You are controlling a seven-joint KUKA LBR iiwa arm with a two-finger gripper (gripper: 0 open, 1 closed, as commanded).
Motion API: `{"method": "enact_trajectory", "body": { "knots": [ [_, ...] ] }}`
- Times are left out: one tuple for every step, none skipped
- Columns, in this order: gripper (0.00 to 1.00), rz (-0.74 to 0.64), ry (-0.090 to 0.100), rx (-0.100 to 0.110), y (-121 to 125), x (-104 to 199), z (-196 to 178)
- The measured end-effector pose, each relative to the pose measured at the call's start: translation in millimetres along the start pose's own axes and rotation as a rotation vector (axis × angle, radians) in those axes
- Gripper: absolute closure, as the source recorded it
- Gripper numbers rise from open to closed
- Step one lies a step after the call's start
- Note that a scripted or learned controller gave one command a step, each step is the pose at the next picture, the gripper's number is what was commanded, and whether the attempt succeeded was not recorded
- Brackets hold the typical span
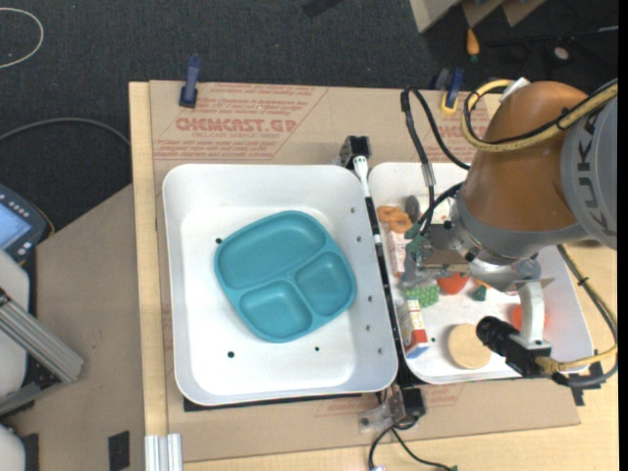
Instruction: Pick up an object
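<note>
Gripper [424,255] low in the right bin [579,346], left half, finger gap not readable so cannot tell its state; small green object [423,293] sits just near-side of it, orange piece [396,218] just far-side, arm covers the rest.

Grey arm [549,165] reaching in from right, orange band uppermost, tool [424,255] pointed down.

Even, bright overhead light fills the scene, sharp throughout. The white bins [186,263] glare mildly. The arm [520,165] throws soft shadow beneath itself.
</note>
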State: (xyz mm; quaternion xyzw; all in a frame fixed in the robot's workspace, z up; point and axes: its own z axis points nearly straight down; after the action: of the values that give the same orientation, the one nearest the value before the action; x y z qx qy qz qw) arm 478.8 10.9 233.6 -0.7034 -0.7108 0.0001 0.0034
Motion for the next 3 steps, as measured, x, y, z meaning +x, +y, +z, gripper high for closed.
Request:
{"method": "enact_trajectory", "body": {
  "knots": [
    [1.00,-0.002,0.000,-0.011,1.5,88.4,-57.0],
    [1.00,0.007,-0.003,-0.009,1.3,99.9,-84.8],
    [1.00,0.015,-0.003,-0.022,1.3,53.0,-206.0]
  ]
}}
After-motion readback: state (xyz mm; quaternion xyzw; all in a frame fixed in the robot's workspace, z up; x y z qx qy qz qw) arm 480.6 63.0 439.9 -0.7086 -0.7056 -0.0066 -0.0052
